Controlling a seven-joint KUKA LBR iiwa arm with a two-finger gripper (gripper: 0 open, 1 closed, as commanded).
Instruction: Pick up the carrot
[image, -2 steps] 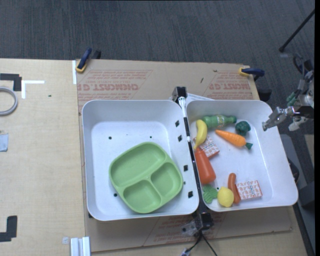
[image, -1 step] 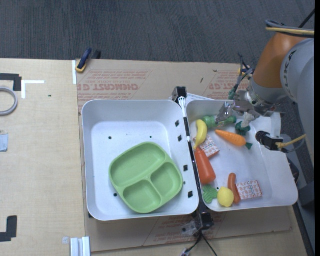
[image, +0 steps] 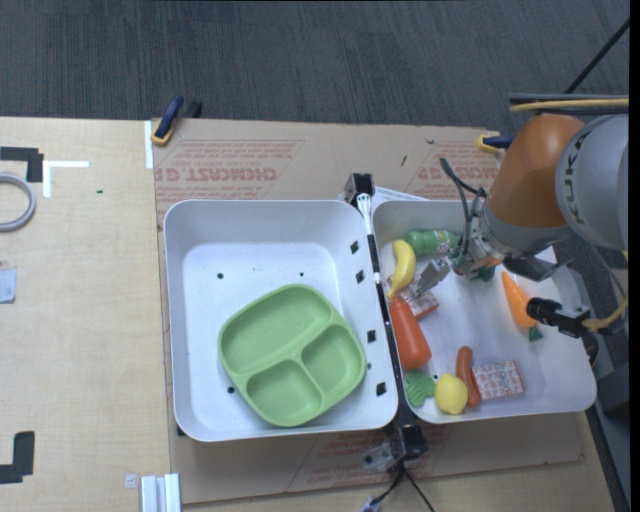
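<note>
Your carrot lies in the right bin, close against the wall that divides it from the left bin, its thick orange body running down towards the front. Just above it is a banana, its lower tip near the carrot's upper end, and a small red-and-white packet sits touching the carrot's upper right side. Below the carrot you have a green item, a lemon and a sausage crowded together. Watch the second orange piece further right: it looks carrot-like too, so the wrong one could be taken. The gripper hangs just above and to the right of the carrot's upper end, its fingers slightly spread with nothing between them. I judge the risks to be these: a descent here may land on the packet or nudge the banana instead; the dividing wall leaves little room for a finger on the carrot's left side; and the carrot's taper could let it slip out of a pinch near the end
</note>
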